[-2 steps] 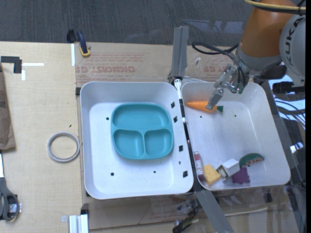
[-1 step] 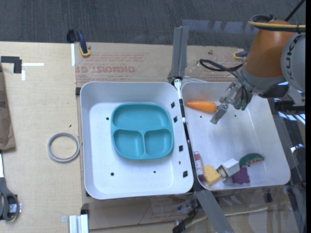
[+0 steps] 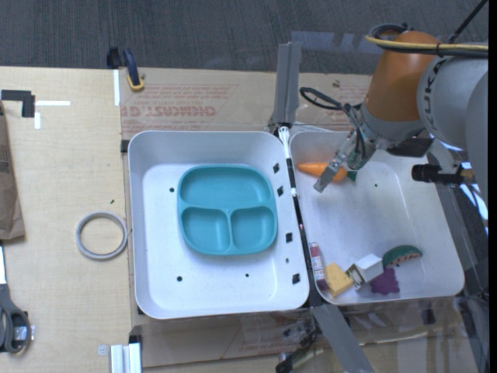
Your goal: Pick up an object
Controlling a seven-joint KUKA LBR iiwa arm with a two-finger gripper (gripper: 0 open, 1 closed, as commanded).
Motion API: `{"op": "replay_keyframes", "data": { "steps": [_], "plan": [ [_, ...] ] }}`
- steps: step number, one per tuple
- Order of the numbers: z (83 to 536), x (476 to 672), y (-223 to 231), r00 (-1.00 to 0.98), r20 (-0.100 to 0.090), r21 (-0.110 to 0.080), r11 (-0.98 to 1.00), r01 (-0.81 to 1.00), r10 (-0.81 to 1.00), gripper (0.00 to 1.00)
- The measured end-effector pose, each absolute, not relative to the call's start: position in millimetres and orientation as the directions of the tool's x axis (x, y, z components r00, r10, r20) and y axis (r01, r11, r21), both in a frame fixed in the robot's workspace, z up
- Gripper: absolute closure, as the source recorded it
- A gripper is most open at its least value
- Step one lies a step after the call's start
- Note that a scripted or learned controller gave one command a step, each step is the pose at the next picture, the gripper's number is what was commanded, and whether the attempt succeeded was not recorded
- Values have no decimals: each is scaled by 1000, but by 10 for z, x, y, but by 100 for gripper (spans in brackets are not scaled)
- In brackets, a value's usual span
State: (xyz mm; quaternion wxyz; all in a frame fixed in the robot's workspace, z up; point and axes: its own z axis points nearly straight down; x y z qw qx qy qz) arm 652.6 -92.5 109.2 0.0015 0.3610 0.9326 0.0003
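Note:
An orange carrot-shaped toy [image 3: 309, 167] lies at the far left of the right bin [image 3: 404, 208], close to the divider. My gripper [image 3: 335, 174] hangs low just to its right, tilted down towards the left, with an orange piece at its tip. I cannot tell whether that piece is gripped or merely lying beneath the tip. Along the right bin's near edge lie a yellow block [image 3: 336, 279], a white and grey piece [image 3: 366, 268], a purple toy [image 3: 385, 284] and a green watermelon-slice toy [image 3: 402, 255].
A teal divided plate [image 3: 228, 210] sits in the left bin [image 3: 147, 231]. On the bench at the left are a tape ring [image 3: 102, 234] and scissors [image 3: 14, 329]. A small packet [image 3: 314, 253] rests against the divider.

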Motion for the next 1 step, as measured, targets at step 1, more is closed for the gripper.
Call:
{"op": "replay_keyframes", "data": {
  "steps": [1],
  "plan": [
    [922, 6515, -958, -810, -2, 0, 810, 586, 586, 0]
  ]
}}
